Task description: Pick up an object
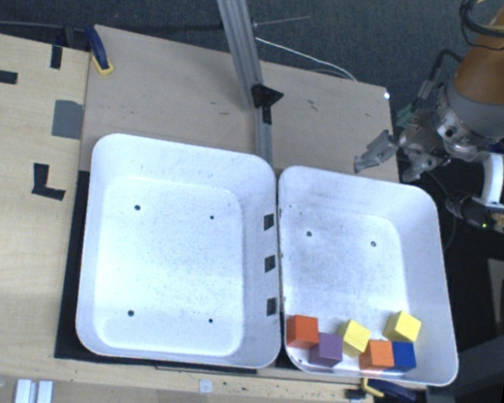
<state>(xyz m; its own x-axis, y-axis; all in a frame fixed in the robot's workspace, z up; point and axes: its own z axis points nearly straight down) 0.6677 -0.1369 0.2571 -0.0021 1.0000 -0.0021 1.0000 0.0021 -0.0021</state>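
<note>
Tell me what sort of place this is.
Probably a robotics lab bench for grasping trials: two white bins side by side, small coloured blocks in the right one, and a robot gripper above its far edge.

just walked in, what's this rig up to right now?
A KUKA arm is set to pick up an object, but no grasp has started. Its gripper sits above the far rim of the right bin, away from the blocks and with nothing between its fingers. The targets are clustered along the near edge of that bin: two orange blocks, two yellow blocks, a purple block and a blue block. The left bin sits beside it.
</note>
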